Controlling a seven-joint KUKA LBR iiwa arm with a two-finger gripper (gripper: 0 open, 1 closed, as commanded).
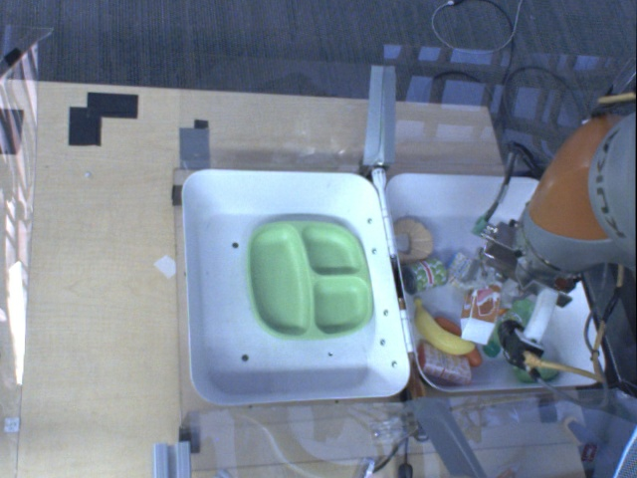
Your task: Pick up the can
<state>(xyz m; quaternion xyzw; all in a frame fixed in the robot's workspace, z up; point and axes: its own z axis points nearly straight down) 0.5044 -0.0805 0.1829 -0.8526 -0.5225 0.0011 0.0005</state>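
The can (429, 274) lies on its side in the right bin (450, 195), close to the bin's left wall; it has a green label with a red patch. My gripper (498, 265) hangs over the middle of that bin, right of the can and just above an orange and white carton (483, 305). Nothing of the can shows at the gripper. The grey wrist and the orange band (565, 197) cover the bin's right part.
A tan round piece (413, 237) lies behind the can. A banana (444, 336), a red packet (445, 366) and a green item (518, 364) crowd the bin's front. The left bin (214, 366) holds a green divided plate (309, 279).
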